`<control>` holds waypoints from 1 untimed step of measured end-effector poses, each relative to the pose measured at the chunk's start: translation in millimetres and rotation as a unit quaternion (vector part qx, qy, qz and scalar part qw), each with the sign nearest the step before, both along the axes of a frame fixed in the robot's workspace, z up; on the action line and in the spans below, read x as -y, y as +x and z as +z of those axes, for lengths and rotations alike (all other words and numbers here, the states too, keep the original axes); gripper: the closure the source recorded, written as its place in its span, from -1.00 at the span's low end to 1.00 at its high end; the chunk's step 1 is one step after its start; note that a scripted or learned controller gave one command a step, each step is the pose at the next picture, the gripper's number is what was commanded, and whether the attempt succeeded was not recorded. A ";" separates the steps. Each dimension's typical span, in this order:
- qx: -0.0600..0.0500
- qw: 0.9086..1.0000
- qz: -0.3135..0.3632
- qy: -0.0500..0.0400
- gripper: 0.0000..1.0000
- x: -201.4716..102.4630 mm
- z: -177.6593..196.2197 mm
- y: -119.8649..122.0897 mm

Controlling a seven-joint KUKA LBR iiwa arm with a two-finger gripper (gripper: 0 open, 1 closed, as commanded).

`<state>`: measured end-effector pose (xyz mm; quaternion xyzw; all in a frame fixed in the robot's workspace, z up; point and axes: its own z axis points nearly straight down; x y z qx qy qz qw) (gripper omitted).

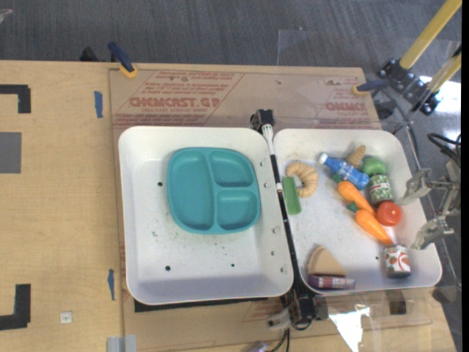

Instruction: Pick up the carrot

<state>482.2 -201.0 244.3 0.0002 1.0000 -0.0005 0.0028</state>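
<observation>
1. Camera view: the landmark is the black divider strip (277,189) running between the two shallow white plastic bins. To its left lies the left white bin (139,218), holding a teal plastic plate with three compartments (213,190) that sits well apart from the divider.
2. To the divider's right is the right white bin (333,141). Just beside the divider there rest a small flat green block (292,195) and a tan ring-shaped pretzel toy (306,175), touching each other.
3. Farther right of the divider lies a blue and white toy bottle (343,169), with a green round toy (375,165) and a small green-labelled can (379,188) beyond it.
4. The orange toy carrot (374,226) lies far right of the divider, slanted, beside a second orange carrot-like piece (350,193) and a red-orange ball (389,213).
5. Near the divider's lower end sit a tan wedge-shaped toy (326,261) and a dark purple tube (331,281); a white can with red print (397,260) stands farther right.
6. The metal two-finger gripper (432,207) is at the right bin's outer edge, farthest from the divider; I cannot tell how wide it stands.
</observation>
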 end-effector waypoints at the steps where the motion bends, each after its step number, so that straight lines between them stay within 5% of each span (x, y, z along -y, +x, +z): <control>1: -0.007 0.998 -0.055 0.004 -1.00 -45.2 -125.3 -4.2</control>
